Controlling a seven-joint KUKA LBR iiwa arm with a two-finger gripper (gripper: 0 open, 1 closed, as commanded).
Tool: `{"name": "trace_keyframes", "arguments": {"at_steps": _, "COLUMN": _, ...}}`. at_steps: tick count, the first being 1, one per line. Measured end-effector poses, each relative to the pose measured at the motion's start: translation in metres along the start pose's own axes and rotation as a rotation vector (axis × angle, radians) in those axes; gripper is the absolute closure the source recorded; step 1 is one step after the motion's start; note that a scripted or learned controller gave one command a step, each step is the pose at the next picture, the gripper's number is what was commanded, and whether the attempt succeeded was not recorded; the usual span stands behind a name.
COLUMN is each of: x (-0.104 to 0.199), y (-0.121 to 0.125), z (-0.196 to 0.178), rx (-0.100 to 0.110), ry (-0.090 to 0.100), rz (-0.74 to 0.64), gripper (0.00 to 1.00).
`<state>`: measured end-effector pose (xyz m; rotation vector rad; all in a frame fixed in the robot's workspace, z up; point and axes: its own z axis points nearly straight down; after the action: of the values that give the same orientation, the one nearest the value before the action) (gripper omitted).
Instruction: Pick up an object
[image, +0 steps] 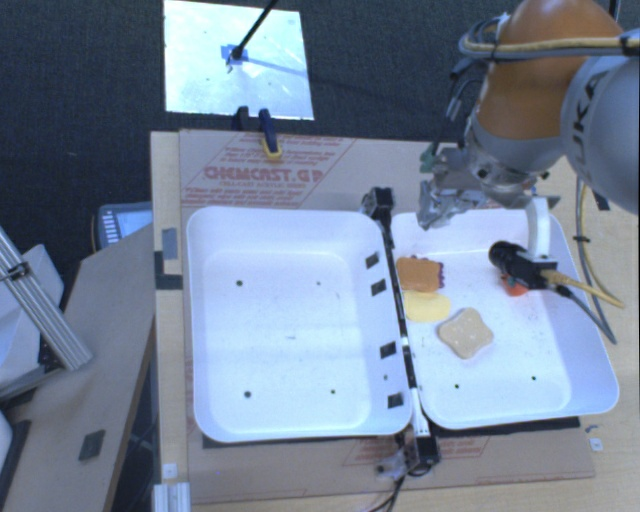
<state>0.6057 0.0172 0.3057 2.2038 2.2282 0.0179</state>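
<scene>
In the right bin (520, 390), close to its left wall, lie three things in a loose row. An orange block (420, 273) with a purple edge is farthest back, a yellow disc (428, 308) is just in front of it, perhaps touching, and a tan slice (465, 333) lies nearest the camera. The gripper (440, 207) hangs over the bin's far-left corner, just beyond the block, with nothing visibly in it. Whether it stands apart or together I cannot tell from this slant.

The step in hand looks like the approach, with the pick not yet made. The block is the nearest target, and reaching it calls for a short shift toward the camera, centring, then a straight descent. The wall and the disc crowd the block. The disc looks too flat to pinch easily, while the slice has more room around it.
</scene>
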Motion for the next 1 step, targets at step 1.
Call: {"name": "trace_keyframes", "arguments": {"at_steps": 1, "x": 0.0714, "y": -0.0549, "z": -0.0183, "rx": 0.011, "ry": 0.002, "rz": -0.002, "gripper": 1.0}}
